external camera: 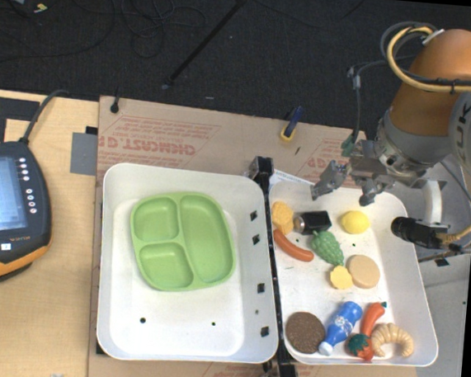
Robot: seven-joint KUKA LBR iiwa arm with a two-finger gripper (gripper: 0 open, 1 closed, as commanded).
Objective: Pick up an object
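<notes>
Left bin [123,239]: green tray [182,241], not my target. Right bin [423,305]: toy food incl. hot dog [293,246], lemon [354,222], cookie [305,331]. Gripper [348,184] w/ fingers spread, holding nothing, above bin's far edge. I'd drop straight onto the lemon, nearest & standing apart, then close.

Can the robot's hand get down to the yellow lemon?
Probably yes. The hand hangs open above the right bin's far end, and the lemon lies just below it with nothing on top.

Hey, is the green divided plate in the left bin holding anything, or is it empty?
Empty: the green plate shows bare compartments.
</notes>
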